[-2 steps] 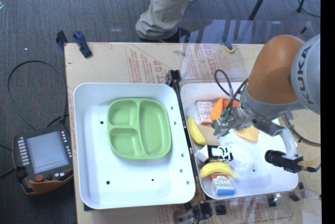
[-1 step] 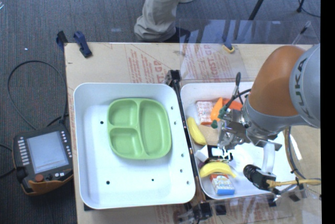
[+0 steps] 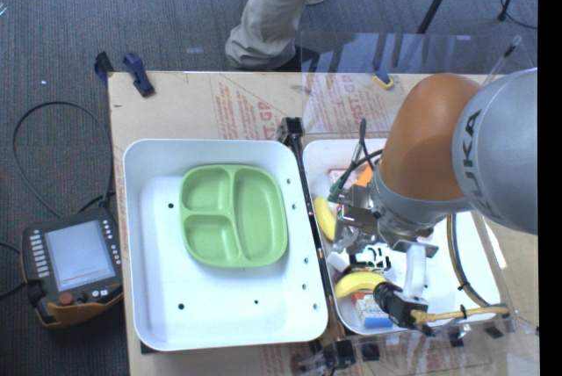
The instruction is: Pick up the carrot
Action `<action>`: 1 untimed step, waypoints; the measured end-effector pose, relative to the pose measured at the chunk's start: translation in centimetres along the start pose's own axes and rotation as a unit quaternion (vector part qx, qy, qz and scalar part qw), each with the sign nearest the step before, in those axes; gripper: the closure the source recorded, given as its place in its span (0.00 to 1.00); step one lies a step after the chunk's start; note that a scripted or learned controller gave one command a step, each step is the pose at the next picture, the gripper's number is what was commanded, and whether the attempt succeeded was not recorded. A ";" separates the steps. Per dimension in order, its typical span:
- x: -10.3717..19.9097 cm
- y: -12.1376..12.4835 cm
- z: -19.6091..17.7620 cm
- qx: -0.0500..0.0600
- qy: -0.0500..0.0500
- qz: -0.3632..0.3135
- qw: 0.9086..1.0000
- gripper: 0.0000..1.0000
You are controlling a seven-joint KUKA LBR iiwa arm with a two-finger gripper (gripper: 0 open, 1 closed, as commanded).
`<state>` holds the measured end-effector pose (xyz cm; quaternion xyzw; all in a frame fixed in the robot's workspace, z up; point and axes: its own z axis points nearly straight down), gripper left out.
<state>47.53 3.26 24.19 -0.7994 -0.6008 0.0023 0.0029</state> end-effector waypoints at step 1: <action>0.7 -0.2 -1.4 0.000 0.000 -0.014 1.000 1.00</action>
